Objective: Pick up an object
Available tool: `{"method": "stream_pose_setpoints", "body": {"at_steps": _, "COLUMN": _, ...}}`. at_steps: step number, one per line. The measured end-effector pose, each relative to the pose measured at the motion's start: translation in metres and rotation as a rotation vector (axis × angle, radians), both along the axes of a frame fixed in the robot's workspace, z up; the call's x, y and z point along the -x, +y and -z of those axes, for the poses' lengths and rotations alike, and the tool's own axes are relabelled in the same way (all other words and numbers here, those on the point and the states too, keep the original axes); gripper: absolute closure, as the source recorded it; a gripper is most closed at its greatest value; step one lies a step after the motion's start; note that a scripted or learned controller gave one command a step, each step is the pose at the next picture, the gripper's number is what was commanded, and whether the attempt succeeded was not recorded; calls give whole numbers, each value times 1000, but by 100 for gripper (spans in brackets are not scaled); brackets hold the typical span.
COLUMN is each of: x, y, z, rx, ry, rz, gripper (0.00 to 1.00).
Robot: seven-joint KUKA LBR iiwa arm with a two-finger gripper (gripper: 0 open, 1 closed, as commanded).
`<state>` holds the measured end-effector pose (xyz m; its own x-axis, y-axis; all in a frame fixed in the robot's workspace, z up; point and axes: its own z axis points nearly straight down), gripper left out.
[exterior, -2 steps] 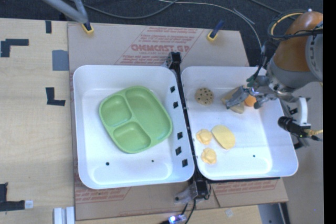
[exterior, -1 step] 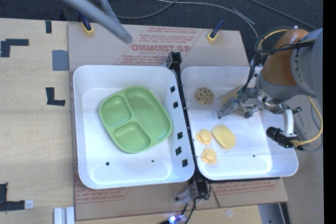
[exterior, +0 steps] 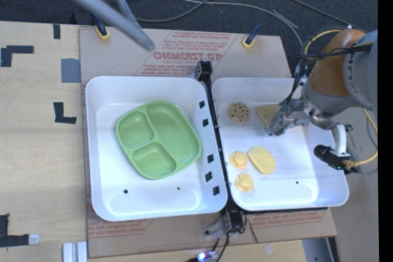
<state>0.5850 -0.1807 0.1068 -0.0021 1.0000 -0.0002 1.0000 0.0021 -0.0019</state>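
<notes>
Right bin (exterior: 307, 193): jaws, state indiscernible, lowered at tan piece (exterior: 265, 113) by far rim; cookie (exterior: 239, 111) adjacent; green tray (exterior: 158, 138) in left bin (exterior: 101, 150).

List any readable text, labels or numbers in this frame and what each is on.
"CHEMCAST GP": large red print on the brown cardboard sheet under the bins, partly cut off by the bin divider clip; my best reading.
Smaller red lines above and below it on the same sheet: too small and blurred to read.
I can read no text on the white bins, green tray, food items or arm.
</notes>
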Motion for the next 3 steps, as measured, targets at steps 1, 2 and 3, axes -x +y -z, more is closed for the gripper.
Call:
{"method": "stream_pose_setpoints", "body": {"at_steps": 1, "x": 8, "y": 0, "z": -58, "rx": 0, "ry": -2, "rz": 1, "gripper": 100}}
{"method": "stream_pose_setpoints", "body": {"at_steps": 2, "x": 7, "y": 0, "z": -109, "rx": 1, "ry": -5, "rz": 1, "gripper": 100}}
{"method": "stream_pose_setpoints", "body": {"at_steps": 3, "x": 3, "y": 58, "z": -103, "rx": 0, "ry": -1, "rz": -3, "gripper": 100}}
